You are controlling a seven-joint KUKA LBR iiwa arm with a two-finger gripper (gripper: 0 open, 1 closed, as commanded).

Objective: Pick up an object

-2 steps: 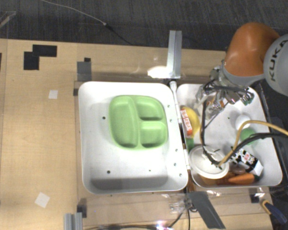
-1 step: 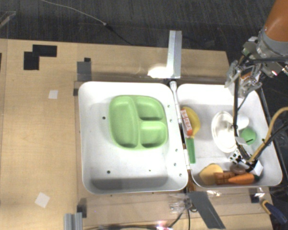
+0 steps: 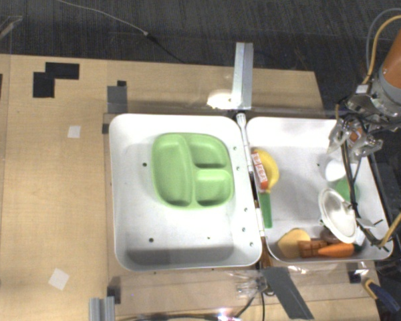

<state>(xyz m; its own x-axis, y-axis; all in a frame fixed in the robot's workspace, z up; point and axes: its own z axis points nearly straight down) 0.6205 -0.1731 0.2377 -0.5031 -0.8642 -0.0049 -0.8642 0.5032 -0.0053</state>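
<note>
Robot pincer (image 3: 353,138) hovers over the right bin (image 3: 294,134) near a white cup (image 3: 335,171); its grip state cannot be told.

Bright, even overhead light. Glare washes my shallow white left bin (image 3: 130,179); a soft shadow pools under the green sectioned plastic tray (image 3: 190,169). Slightly soft focus, grainy dark floor (image 3: 154,12).

a divided tray (image 3: 190,170) lies in the left bin (image 3: 130,199). in the right bin (image 3: 301,136), a banana (image 3: 268,168) rests against the left wall, a bowl (image 3: 338,212) sits near the right wall, and a carrot (image 3: 334,250) lies along the near edge.
</note>
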